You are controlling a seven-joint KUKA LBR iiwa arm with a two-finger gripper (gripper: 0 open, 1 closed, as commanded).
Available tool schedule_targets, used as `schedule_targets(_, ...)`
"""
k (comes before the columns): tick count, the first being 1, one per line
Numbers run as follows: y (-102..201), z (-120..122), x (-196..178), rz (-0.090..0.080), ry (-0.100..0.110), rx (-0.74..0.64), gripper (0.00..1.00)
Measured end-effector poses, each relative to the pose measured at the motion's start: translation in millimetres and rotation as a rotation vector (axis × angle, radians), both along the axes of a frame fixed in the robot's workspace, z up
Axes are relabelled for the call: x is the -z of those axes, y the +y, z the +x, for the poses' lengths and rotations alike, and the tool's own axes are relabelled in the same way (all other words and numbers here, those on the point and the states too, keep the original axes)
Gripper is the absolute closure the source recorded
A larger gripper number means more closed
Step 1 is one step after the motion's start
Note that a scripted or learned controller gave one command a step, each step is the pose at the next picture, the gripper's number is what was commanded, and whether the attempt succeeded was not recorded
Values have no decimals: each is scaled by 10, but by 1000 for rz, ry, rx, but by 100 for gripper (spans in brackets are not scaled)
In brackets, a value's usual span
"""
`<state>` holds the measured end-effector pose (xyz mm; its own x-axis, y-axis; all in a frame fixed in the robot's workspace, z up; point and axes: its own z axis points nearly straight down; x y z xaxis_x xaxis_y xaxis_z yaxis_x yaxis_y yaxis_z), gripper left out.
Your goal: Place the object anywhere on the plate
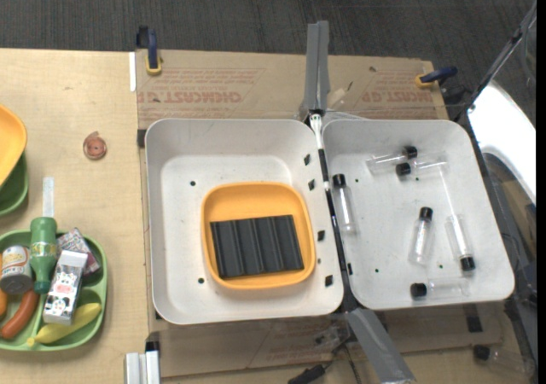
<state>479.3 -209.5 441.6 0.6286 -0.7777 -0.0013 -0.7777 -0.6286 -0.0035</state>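
**Ribbed slab on the plate, vials loose to the right**

At the far left of the frame sits a green tray (89,319) of toy food, which has no part in the task. Left of centre, in the left bin (171,203), the orange plate (256,194) carries a black ribbed slab (257,246) lying flat and square within its rim. If that slab is the object, I judge the placing done. It looks stiff and light, with a grooved top that offers some purchase, and it is best taken across its short sides.

In the right bin (375,276) lie several clear vials (421,233) with black caps, scattered and well apart from the plate (the likelier candidates if anything is left to move). I judge them light, rigid, smooth and prone to roll, perhaps brittle. Each wants a hold across the middle of its barrel, square to its length, with one standing clear of its neighbours taken first.

As for the jaws, I cannot tell how far open they are, nor whether they hold or touch anything.
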Motion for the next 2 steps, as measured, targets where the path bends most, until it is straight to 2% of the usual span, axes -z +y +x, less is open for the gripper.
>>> schedule_targets(1, 3, 60, 6, 1, 0, -210, 0)
schedule_targets(2, 8, 77, 9, 3, -4, -691, 0)
